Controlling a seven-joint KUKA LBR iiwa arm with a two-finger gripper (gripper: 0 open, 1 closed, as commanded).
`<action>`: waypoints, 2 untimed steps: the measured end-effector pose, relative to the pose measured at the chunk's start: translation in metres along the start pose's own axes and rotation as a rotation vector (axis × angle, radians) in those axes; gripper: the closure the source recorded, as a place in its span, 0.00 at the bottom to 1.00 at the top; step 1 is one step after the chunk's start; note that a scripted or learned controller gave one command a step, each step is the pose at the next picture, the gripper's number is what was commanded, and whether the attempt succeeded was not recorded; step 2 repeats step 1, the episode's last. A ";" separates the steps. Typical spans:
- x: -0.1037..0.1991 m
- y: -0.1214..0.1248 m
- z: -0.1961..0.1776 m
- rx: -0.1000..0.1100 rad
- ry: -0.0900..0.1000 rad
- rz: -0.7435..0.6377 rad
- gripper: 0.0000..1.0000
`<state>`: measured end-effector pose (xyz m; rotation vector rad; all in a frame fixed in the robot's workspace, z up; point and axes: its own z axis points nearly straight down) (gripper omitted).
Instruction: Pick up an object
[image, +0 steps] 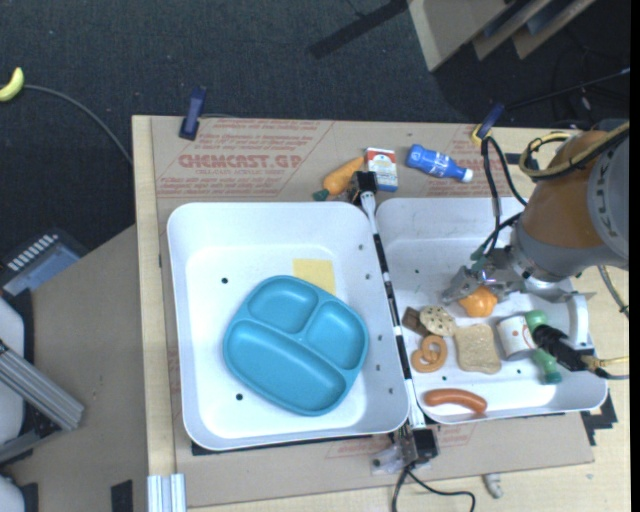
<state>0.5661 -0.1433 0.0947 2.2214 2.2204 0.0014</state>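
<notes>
Roughly, from frame left to frame right:
Left bin (190, 330): holds a blue divided plate (295, 343) lying flat at its middle, with a yellow square slice (315, 270) just above the plate's upper edge.
Right bin (440, 225): holds small play-food pieces gathered in its lower half.
Arm (570, 215): enters from the right edge of the frame, its orange band above the wrist, and bends down into the right bin.
Gripper (472, 290): low in the middle of the right bin, at a small orange piece (481, 302); whether the claw is apart or closed on it I cannot tell.
Other food: a pretzel (431, 353), a tan bread slice (478, 348) and a sausage (455, 402) lie below the gripper, near the bin's lower edge.
Bench top: a blue bottle (437, 163) and a small carton (380, 168) lie above the bins.
</notes>
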 end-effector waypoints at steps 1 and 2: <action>0.095 0.009 -0.091 -0.001 0.001 -0.003 1.00; 0.095 0.009 -0.091 -0.001 0.001 -0.003 1.00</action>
